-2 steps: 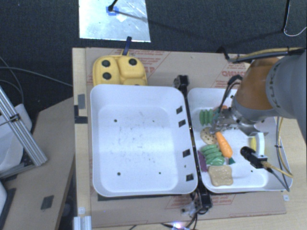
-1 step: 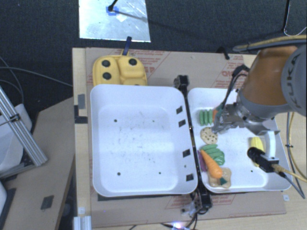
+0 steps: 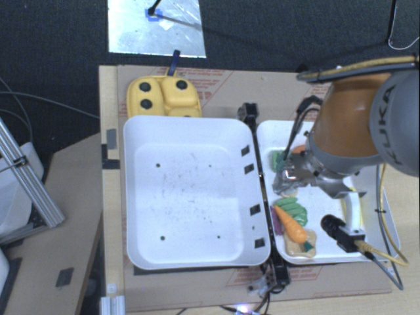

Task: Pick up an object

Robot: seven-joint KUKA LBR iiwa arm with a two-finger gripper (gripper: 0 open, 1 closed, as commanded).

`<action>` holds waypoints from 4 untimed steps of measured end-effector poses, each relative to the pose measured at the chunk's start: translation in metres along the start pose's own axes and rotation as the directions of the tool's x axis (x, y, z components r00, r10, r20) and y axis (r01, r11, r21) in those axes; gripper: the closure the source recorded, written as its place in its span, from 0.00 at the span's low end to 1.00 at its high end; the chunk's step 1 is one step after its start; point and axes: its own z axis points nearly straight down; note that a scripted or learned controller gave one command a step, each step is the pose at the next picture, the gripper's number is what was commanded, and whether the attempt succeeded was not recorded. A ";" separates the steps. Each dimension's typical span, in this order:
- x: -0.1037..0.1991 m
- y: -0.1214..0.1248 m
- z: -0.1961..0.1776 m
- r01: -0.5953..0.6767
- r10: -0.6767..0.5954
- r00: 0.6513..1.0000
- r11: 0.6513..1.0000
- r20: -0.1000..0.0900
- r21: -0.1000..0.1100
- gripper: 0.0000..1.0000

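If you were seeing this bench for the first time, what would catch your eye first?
The big grey and orange arm stands out first, reaching in from the right over the right bin. Below it in that bin lie an orange carrot and something green. The wide left bin and a yellow toy behind it come next.

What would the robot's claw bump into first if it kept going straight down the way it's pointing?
Probably the floor of the right bin or the green toy lying just below the end effector. The orange carrot sits a bit further along. Depth is hard to judge from above, so this is a guess.
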 end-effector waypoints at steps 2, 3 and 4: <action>0.073 -0.010 -0.164 0.001 -0.001 1.000 1.000 -0.002 -0.012 1.00; 0.021 -0.010 -0.268 -0.011 0.011 1.000 1.000 0.001 -0.015 1.00; 0.059 -0.011 -0.253 -0.001 0.001 1.000 1.000 0.001 -0.001 1.00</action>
